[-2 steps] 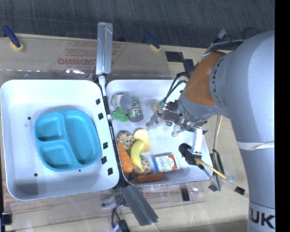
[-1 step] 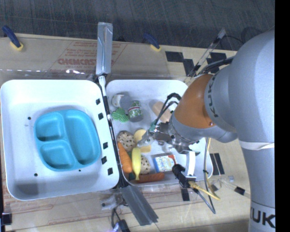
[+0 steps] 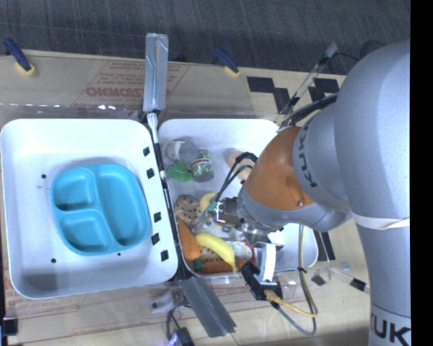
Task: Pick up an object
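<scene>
Gripper (image 3: 234, 225) first: we've got it down low in the right bin (image 3: 289, 132), right over the pile of stuff, but the wrist blocks the tips so we honestly can't tell if it's open, closed, or gripping anything.

Going left to right for the rest. Left bin (image 3: 29, 157) has a blue divided tray (image 3: 101, 207) sitting flat in the middle. Then the divider, and the right bin is where all the pickable things are. Along its left side we see a green leafy toy (image 3: 178, 171), a small can (image 3: 201, 166) beside it, a round cookie-looking thing (image 3: 187, 207) below, and an orange carrot (image 3: 188, 242) by the wall. A banana (image 3: 216, 248) lies near the bottom, just beside the gripper. Grey arm with the orange band (image 3: 274, 171) covers the bin's right half. The wooden counter (image 3: 72, 85) carries both bins.
</scene>
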Motion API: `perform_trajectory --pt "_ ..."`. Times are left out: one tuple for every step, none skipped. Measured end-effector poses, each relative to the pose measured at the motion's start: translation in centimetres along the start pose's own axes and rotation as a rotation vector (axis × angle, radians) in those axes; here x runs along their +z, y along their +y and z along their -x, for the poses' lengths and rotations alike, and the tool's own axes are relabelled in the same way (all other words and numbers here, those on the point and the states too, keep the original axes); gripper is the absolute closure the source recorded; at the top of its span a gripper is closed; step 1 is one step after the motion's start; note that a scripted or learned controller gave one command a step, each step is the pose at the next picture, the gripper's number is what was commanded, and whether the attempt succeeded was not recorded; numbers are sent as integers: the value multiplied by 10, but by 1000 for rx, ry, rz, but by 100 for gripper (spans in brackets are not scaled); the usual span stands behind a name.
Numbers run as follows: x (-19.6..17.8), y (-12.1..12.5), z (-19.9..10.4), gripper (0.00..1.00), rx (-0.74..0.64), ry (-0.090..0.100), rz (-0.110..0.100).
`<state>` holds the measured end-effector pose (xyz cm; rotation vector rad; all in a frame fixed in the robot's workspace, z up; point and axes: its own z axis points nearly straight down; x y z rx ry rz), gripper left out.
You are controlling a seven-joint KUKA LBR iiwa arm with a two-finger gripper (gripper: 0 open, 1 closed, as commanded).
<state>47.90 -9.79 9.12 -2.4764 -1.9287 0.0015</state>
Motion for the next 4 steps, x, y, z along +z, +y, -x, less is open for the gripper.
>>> perform_trajectory --pt "-2 19 82 0 -24 -2 4" --pt "-1 96 66 0 229 0 0" --pt "0 18 21 0 201 2 -3" --pt "-1 15 65 0 -131 0 2"
